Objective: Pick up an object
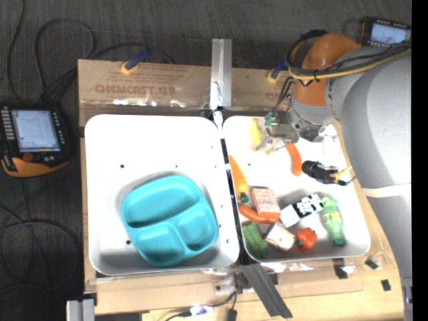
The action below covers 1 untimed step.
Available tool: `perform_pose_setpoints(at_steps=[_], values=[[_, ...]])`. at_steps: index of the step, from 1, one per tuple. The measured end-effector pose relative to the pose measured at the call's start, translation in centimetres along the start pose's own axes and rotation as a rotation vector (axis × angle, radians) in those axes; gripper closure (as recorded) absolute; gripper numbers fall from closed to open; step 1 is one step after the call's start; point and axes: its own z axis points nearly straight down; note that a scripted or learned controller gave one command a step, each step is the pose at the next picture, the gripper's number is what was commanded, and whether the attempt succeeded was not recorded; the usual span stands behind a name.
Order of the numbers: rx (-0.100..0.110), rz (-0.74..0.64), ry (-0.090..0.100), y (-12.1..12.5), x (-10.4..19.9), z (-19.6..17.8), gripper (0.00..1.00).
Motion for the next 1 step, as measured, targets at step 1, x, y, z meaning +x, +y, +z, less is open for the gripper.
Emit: perform_pose_setpoints(at_steps=[1], values=[[-0.022, -0.058, 0.000, -0.98, 6.83, -8.91, 1.00]])
